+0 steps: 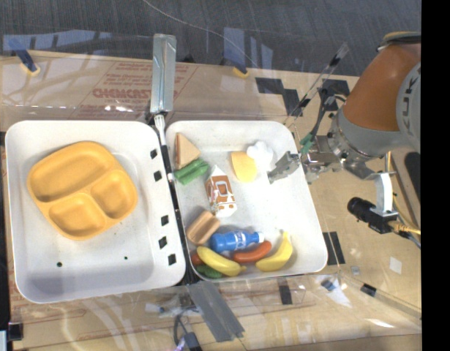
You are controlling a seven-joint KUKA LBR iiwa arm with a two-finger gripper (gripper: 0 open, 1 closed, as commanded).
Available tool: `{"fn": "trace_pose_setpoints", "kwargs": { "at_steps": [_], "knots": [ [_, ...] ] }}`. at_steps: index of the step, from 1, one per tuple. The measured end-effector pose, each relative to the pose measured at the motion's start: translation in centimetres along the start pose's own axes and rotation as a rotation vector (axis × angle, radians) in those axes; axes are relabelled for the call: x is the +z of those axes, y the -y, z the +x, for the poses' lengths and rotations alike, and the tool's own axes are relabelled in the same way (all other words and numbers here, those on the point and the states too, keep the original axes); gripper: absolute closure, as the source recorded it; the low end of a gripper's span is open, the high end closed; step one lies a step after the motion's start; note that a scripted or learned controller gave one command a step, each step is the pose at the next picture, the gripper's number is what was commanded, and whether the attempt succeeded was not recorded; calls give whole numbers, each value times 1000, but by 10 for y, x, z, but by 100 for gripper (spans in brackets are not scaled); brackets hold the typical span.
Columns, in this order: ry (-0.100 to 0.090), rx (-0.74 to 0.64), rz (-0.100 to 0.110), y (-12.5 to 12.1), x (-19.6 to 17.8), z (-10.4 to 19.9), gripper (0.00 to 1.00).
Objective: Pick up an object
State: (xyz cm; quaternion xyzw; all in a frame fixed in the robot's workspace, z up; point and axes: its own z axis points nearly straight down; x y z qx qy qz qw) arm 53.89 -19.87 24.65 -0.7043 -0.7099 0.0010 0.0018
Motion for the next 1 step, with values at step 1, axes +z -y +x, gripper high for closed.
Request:
{"fn": "trace_pose_setpoints", "kwargs": {
  "at_steps": [1],
  "knots": [
    [-2,369,8,-47,103,10,0]
  ]
}}
